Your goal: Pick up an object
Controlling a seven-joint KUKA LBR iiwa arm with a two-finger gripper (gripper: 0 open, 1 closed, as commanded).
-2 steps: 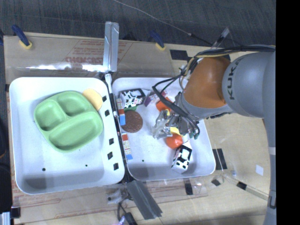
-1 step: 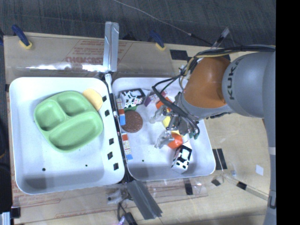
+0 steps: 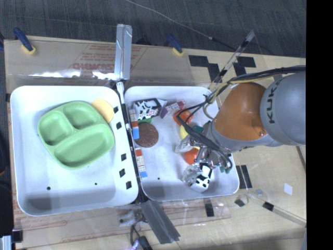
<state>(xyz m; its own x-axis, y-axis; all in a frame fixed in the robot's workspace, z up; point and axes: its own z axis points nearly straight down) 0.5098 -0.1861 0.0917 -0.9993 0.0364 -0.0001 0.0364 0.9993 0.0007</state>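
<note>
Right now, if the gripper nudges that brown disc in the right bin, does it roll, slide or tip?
The brown disc looks flat and lies face-down on the right bin floor, so it would probably slide, not roll. It seems thin and stiff, so likely light, and hard to pinch from above. The small blue block sits against its left edge and would likely get pushed along.

Glossy white plastic bins (image 3: 31, 191). Matt green plastic divided plate (image 3: 78, 134), smooth. Pale wood worktop (image 3: 270, 191) under clear film. Arm's orange band (image 3: 239, 113) satin-smooth. Brown disc (image 3: 148, 135) rough-looking.
</note>
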